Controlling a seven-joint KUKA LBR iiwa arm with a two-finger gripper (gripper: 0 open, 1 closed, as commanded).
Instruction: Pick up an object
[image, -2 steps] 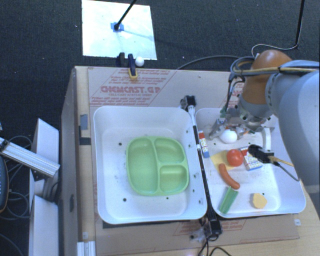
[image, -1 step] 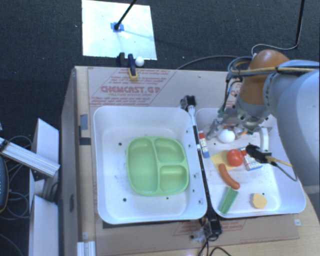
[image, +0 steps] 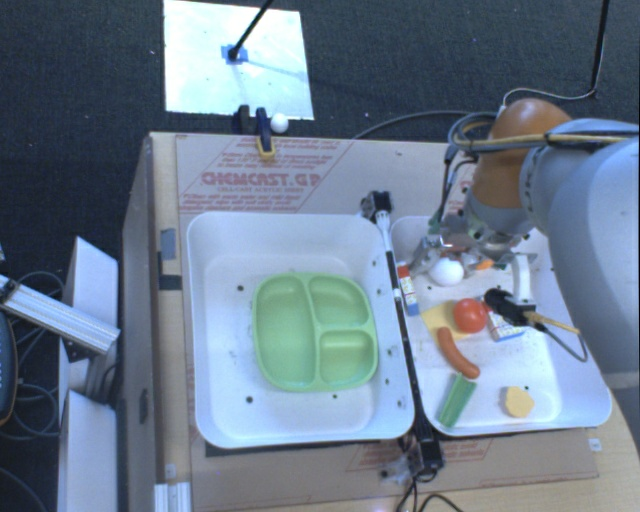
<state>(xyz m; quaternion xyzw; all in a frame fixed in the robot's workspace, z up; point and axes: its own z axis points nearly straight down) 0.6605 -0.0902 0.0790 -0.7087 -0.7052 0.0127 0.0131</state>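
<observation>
White bins: two stand side by side on the bench, one at 9 o'clock (image: 225, 400) and one at 3 o'clock (image: 560, 385); loose items are kept within the arm's reach by the shallow walls
Green plate (image: 315, 330): laid flat in the middle of the 9 o'clock bin, well apart from the work
Arm (image: 585, 190): brought in from 3 o'clock and bent down over the 12 o'clock end of the 3 o'clock bin
Gripper (image: 446, 250): set low, directly over the egg, as is needed for a straight grasp from above; whether it is open or closed cannot be told, since the wrist hides it
Egg (image: 447, 271): white, judged to be the thing to be picked; it is found at 11 o'clock in the 3 o'clock bin, just under the gripper; contact or a hold cannot be confirmed
Small box (image: 408, 290): lodged against the dividing wall, at 9 o'clock from the egg, near it
Tomato (image: 470, 315): red, at 5 o'clock from the egg, just beside a yellow slice (image: 434, 320)
Sausage (image: 457, 352): laid at 6 o'clock from the tomato, tilted
Green stick (image: 456, 400): placed near the 6 o'clock wall
Step in hand: the grasp on the egg is judged to be under way, not yet proven
Risk: a round, smooth egg could be squeezed out sideways towards the box or the tomato
</observation>
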